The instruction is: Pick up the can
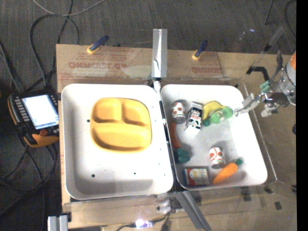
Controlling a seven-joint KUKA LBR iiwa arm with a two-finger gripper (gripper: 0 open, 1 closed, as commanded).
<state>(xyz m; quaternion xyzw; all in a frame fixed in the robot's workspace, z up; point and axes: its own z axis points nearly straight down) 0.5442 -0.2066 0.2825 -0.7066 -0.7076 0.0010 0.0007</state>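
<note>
At the right edge of the right bin (260, 148), the claw (267, 101) hangs above the rim; whether it is wide or narrow cannot be told, and nothing shows between its tips. Two cans stand upright in this bin: one can (178, 111) near the far-left corner, well apart from the claw, and a second can (216, 156) toward the near side. The second can has open floor around it, with the carrot (227, 172) just beside; the far can is crowded by the carton (194, 118).

Arm at frame's right edge, orange band above wrist; gripper (267, 101) hangs below, pointing left, fingers indistinct.
</note>
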